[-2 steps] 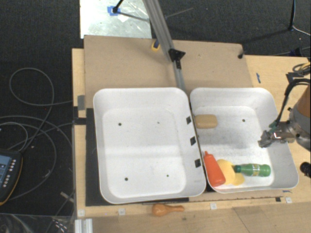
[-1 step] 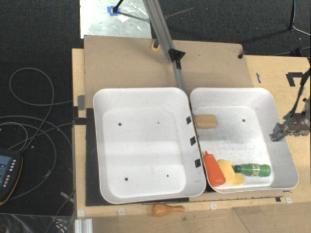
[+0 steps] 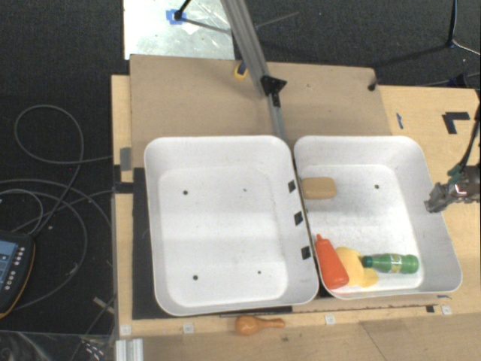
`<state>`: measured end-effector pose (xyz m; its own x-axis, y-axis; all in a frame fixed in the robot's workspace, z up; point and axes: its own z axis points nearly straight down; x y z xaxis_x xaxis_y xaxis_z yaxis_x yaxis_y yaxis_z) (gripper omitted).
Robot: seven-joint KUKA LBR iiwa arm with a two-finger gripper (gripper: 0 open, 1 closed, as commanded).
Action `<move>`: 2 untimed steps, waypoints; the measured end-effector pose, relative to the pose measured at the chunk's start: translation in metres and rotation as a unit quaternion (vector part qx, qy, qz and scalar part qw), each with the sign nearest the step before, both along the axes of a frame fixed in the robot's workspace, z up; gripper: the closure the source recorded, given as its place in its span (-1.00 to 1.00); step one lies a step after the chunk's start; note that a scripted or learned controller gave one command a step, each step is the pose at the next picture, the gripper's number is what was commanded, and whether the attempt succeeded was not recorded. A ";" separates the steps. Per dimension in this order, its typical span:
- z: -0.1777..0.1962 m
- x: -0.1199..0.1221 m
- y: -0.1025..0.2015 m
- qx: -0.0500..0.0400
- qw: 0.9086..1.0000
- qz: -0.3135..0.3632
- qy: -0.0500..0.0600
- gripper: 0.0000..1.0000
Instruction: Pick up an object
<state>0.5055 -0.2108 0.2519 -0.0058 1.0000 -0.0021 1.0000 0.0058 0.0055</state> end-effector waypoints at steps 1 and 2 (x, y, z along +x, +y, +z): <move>0.000 -0.001 0.043 0.002 1.000 0.002 0.002 1.00; -0.013 0.000 0.094 0.002 1.000 0.002 0.002 1.00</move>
<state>0.5053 -0.1169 0.2394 -0.0101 0.9999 0.0021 0.9999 0.0100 0.0019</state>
